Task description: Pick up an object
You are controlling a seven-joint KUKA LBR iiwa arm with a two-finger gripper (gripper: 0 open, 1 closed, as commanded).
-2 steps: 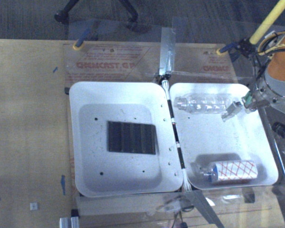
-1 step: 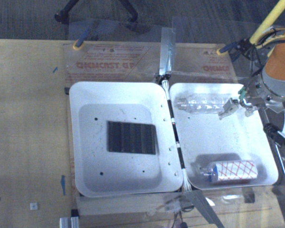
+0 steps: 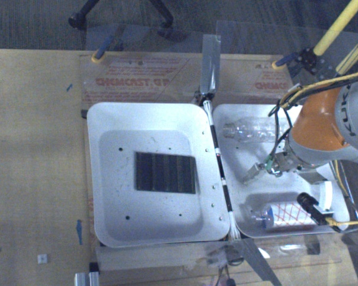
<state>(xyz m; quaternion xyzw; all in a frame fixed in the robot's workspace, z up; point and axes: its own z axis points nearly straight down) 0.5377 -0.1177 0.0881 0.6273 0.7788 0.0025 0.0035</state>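
My gripper [image 3: 252,173] hangs low over the middle of the right bin [image 3: 229,117], pointing toward the bin's left wall. A clear plastic bottle [image 3: 250,130] lies on its side just beyond it, near the bin's far edge. A white tube with a red criss-cross pattern and a blue cap [image 3: 281,214] lies along the near wall, below and right of the gripper. Nothing shows between the gripper and the bin floor. In the left bin [image 3: 107,124] a dark ribbed rectangular pad [image 3: 166,172] lies flat in the middle.
The grey arm with its orange band [image 3: 322,127] covers the right part of the right bin. A divider strip [image 3: 218,159] runs between the two bins. Clamps and a yellow pole [image 3: 340,19] stand at the far right.
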